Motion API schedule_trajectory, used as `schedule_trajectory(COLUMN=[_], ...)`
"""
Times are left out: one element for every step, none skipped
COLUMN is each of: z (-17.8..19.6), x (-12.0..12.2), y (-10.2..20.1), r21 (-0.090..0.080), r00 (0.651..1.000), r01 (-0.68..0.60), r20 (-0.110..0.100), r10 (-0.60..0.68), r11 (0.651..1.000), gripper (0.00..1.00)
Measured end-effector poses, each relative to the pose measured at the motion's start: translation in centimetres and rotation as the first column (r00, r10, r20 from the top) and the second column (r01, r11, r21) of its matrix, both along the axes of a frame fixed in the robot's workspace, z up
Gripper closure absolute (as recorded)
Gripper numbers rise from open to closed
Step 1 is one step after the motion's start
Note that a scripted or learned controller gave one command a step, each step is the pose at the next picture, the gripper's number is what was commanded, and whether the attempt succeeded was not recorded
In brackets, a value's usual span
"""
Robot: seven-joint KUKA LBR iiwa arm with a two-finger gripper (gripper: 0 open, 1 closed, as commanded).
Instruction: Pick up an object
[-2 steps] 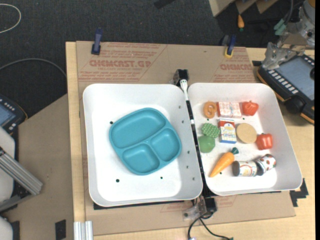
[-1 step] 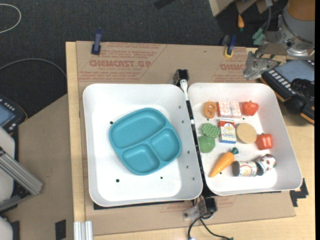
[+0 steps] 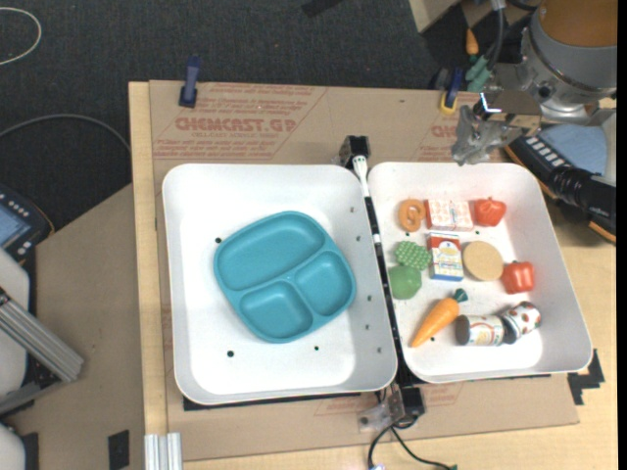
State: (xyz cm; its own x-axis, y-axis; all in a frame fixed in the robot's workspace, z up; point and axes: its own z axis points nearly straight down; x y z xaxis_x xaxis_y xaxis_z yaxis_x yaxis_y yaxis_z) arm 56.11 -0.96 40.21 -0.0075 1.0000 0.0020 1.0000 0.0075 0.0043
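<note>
Pincer (image 3: 474,143): hovers above the right bin's (image 3: 568,302) far rim, holding nothing; finger gap cannot be told.
Right bin: carrot (image 3: 435,321), can (image 3: 479,331), cartons (image 3: 447,256), red peppers (image 3: 488,211), round biscuit (image 3: 482,260).
Left bin (image 3: 186,262): teal divided plate (image 3: 284,276), centred.
</note>
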Motion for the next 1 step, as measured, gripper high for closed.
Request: schedule_trajectory(z=[-4.16], x=[-3.36], y=[7.33], r21=[0.0], r00=[1.0], r01=[0.0], r20=[-0.011], r10=[0.0], r11=[1.0], gripper=[1.0])
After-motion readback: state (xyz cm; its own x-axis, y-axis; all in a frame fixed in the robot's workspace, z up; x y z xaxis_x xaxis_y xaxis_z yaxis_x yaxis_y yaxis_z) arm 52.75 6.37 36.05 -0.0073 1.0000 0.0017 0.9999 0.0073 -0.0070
